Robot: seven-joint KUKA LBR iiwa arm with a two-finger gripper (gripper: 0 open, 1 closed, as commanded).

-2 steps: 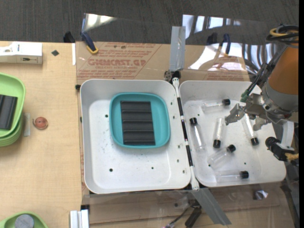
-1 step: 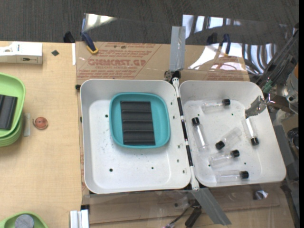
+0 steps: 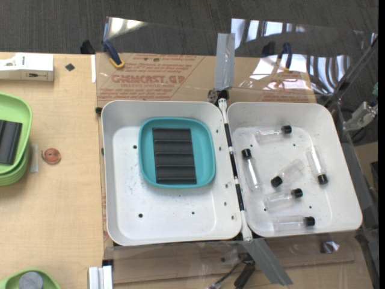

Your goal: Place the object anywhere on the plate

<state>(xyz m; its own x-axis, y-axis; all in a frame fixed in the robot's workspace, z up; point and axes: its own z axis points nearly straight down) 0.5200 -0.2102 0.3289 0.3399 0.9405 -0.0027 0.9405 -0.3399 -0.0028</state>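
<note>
Nearest us, at the lower left corner, we see a green lid (image 3: 27,280), cut off by the frame. In the right bin (image 3: 343,161) lie six clear vials (image 3: 280,181) with black caps, scattered and hard to make out against the white; none is on the plate. In the left bin (image 3: 120,191) sits a teal plate (image 3: 146,155) with a dark ribbed insert (image 3: 175,156). At the left edge a green tray (image 3: 17,138) is cut off. Farther back, cardboard (image 3: 156,74) on the tabletop (image 3: 60,203) bears red print that we cannot read surely. We cannot tell the tool's state.
</note>
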